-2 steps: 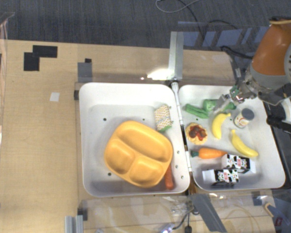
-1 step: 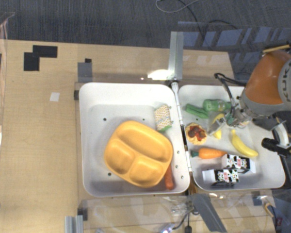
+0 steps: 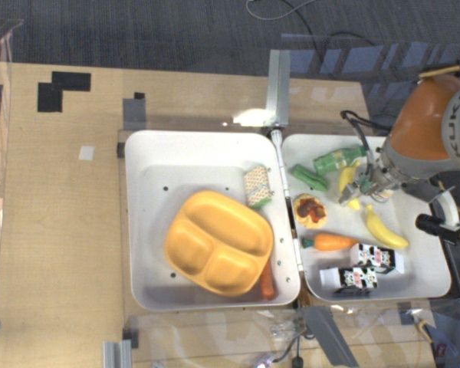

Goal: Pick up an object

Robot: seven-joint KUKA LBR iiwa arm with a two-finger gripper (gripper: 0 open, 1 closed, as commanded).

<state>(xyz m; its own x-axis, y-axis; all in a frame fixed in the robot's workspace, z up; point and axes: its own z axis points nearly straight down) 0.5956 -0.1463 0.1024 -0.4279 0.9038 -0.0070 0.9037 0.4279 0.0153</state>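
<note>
My gripper (image 3: 362, 184) hangs low over the upper middle of the right bin (image 3: 437, 278), below the arm's orange band. A small yellow item (image 3: 346, 179) lies right at its left side, touching or nearly so. A green bottle (image 3: 336, 159) lies just above that, and a dark green vegetable (image 3: 310, 178) to the left. A banana (image 3: 385, 229) lies below the gripper. An orange carrot (image 3: 330, 242), a red and yellow toy food piece (image 3: 312, 209) and black-and-white cartons (image 3: 364, 267) lie in the bin's lower half.
The left bin (image 3: 149, 205) holds a yellow divided plate (image 3: 218, 241), a patterned packet (image 3: 257, 186) by the dividing wall and a thin orange item (image 3: 267, 282) at the plate's lower right. A metal post (image 3: 279, 90) stands behind the bins.
</note>
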